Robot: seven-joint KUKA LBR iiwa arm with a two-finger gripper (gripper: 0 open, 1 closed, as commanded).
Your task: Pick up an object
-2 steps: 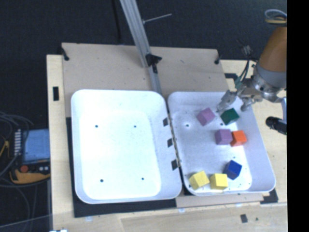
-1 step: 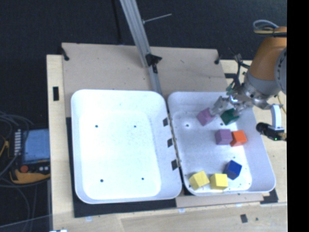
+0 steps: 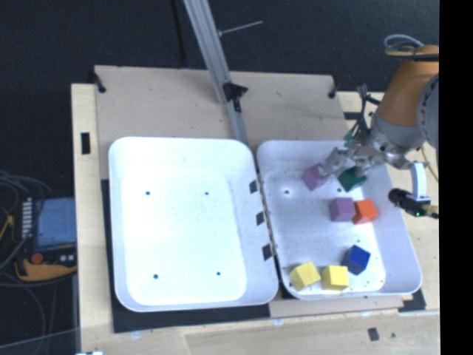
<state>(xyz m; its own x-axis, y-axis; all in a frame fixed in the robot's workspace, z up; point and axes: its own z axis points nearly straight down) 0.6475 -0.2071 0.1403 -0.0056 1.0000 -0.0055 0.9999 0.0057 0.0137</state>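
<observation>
Robotics lab setup: plywood tabletop (image 3: 185, 102) carrying two white bins (image 3: 118, 220), industrial arm (image 3: 406, 102) at upper right, aluminium mast (image 3: 211, 43), loose cables and controller box (image 3: 55, 224) at left edge.

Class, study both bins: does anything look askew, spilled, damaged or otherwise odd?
Nothing looks spilled or damaged. All the blocks lie loose inside the right bin, with one purple block tilted beside the gripper and a green block partly under it.
</observation>
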